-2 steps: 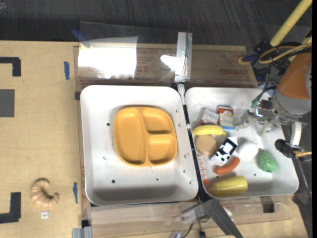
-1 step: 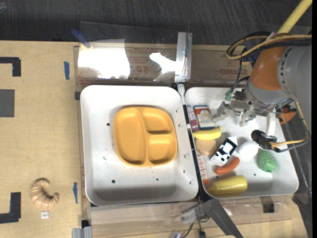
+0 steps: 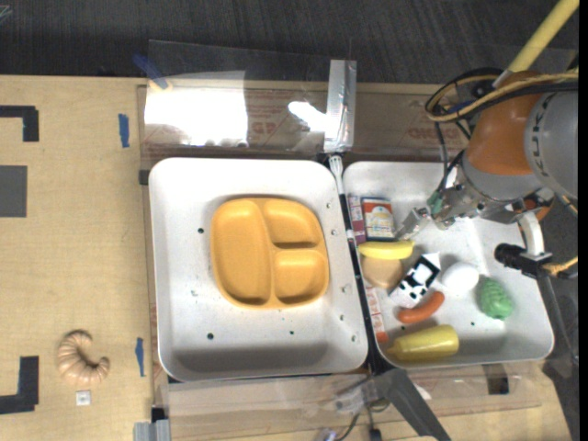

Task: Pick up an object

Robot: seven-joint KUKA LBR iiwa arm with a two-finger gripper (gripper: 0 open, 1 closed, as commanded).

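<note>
The right bin (image 3: 537, 333) holds several small objects. A red and white carton (image 3: 378, 217) lies at its far left, with a yellow wedge (image 3: 386, 257) just in front of it. A black and white toy (image 3: 418, 278) and a white lump (image 3: 459, 277) sit mid-bin. Toward the front are a red sausage (image 3: 421, 310) and a yellow corn-like piece (image 3: 423, 341), and a green object (image 3: 496, 299) lies at the right. My gripper (image 3: 435, 209) hangs low over the bin's far middle, right of the carton and behind the black and white toy. Nothing is visibly held in it.
The left bin (image 3: 175, 246) carries a yellow divided tray (image 3: 269, 249). A tan croissant-shaped toy (image 3: 83, 356) lies on the bench at the far left. The arm's orange band (image 3: 501, 141) and cables hang over the right bin's far right corner.
</note>
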